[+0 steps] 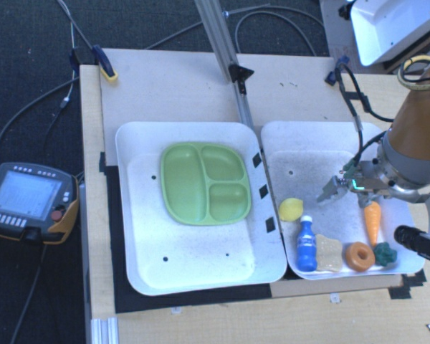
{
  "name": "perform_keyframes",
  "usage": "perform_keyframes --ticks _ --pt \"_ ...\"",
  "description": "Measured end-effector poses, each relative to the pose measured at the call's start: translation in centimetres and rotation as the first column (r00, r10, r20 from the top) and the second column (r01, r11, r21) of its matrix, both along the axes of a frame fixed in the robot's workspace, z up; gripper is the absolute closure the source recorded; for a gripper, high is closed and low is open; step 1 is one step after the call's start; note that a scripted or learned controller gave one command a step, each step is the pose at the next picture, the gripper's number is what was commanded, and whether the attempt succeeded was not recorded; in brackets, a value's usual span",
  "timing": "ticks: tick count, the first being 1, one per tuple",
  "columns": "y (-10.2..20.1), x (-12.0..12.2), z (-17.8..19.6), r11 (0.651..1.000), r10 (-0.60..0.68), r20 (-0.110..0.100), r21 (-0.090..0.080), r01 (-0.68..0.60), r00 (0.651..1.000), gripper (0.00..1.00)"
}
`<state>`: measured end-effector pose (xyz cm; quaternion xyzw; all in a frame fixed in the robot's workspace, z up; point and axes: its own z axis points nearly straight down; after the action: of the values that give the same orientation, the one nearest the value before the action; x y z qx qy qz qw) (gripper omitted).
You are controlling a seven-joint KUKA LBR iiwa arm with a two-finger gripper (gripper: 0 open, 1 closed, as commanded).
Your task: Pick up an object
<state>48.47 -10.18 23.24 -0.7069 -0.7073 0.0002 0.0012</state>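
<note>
A: What is on the bench (165, 84)?

B: Two white bins side by side. The left bin (140, 264) holds a green divided plate (204, 183), lying flat near its middle.

A: And the right bin (301, 142)?

B: Its near edge is crowded. A yellow ball (291, 208) sits by the left wall. Just below it a blue bottle (306, 245) lies beside a tan sponge (329, 254). Next come an orange ring (358, 256), a green lump (384, 253), and a carrot (373, 223) standing lengthwise above them.

A: Where is the arm (414, 131)?

B: It reaches in from the right. The tool (335, 188) hovers over the bin's bare middle, just left of the carrot. I cannot tell how its jaws stand, and nothing shows between them.
</note>
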Motion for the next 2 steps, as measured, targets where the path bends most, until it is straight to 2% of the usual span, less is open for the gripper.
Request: perform_keyframes --ticks 1,2 --pt "0.0 0.0 0.0 1.000 0.000 0.001 0.000 0.000 1.000 0.00" --pt "-0.1 0.7 -4.5 1.000 -0.001 -0.004 0.001 0.001 1.000 0.00"
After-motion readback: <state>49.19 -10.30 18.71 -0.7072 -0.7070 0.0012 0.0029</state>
